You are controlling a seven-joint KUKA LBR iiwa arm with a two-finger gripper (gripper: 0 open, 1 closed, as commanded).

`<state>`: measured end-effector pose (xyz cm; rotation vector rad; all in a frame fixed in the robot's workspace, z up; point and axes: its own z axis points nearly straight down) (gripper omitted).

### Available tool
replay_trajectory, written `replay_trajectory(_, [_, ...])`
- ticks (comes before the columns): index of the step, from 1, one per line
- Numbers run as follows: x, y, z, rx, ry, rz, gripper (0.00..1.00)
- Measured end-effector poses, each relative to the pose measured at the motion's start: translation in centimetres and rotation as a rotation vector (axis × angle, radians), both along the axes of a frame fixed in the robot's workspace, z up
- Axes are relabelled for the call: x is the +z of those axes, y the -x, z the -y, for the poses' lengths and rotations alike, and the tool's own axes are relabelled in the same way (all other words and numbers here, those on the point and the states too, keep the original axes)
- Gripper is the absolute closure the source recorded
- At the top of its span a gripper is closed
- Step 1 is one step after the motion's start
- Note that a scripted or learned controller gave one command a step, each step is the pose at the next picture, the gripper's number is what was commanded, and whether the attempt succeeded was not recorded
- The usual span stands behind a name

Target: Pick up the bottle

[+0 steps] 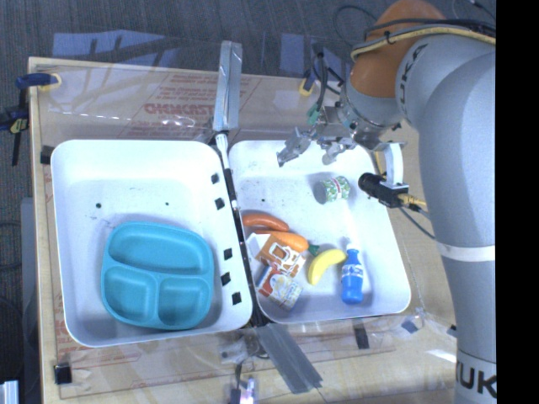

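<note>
Right now you have the small blue plastic bottle with the white cap [353, 276] lying in the right-hand white bin [253, 162], close to that bin's near right corner, cap pointing away from the camera. Take the bottle as your landmark. Just to its left, touching or nearly touching, lies a yellow toy banana [322, 265]. Further left of the bottle sits a crumpled orange and white snack packet [280, 276], and beyond that, toward the divider between the bins, two orange sausage-shaped toys [271, 227] lie side by side. Up from the bottle, near the far right part of the bin, a small green and white can [333, 188] lies on its side, well apart from the bottle.

Your end effector [317, 148] hangs over the far edge of the same bin, well apart from the bottle and up-left of the can. Its grey metal fingers [292, 152] are spread apart, and nothing sits between them.

Far to the left of the bottle, in the left-hand white bin [76, 167], you see a teal plastic divided plate [157, 274]. Both bins rest on the pale wooden surface [135, 99].
</note>
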<state>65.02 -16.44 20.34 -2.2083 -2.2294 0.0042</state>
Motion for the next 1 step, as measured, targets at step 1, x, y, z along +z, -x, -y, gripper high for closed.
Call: replay_trajectory(1, [-6.4, 7.6, 2.25, -0.075, 0.001, 0.0, 0.0])
